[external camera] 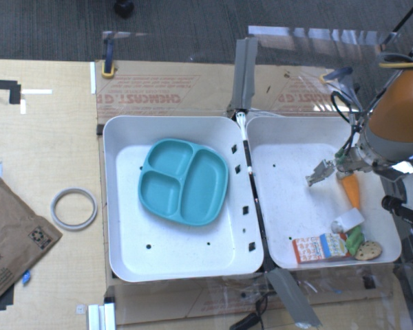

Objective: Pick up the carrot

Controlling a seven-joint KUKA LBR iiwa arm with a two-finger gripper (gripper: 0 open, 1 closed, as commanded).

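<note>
I see the carrot (351, 190) lying lengthwise just right of my pincer (323, 172), whose jaws gape, gripping nothing.

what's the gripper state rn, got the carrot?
Gripper: jaws open, holding nothing. It sits in the right bin, just left of the carrot, not around it.

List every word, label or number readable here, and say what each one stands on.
"CHEMCAST GP" reads upside down in red on the cardboard sheet behind the bins.
"BOX" appears on the brown cardboard box at the left edge; the rest of its print is cut off.
The small carton in the right bin carries print too blurred to read.
</note>
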